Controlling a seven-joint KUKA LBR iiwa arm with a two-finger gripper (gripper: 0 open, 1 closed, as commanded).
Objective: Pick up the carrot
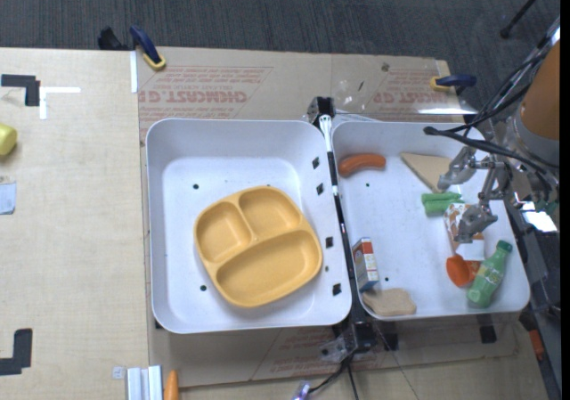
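Over the right bin's far right side, we saw the gripper hanging, its fingers spread apart and gripping nothing. Just beneath it lay the carrot, touching a green bottle close to the bin's right wall. A green item sat just left of the fingers. Further left we found open white floor, a sausage near the top edge, bread by the bottom rim. The left bin held a yellow divided plate.
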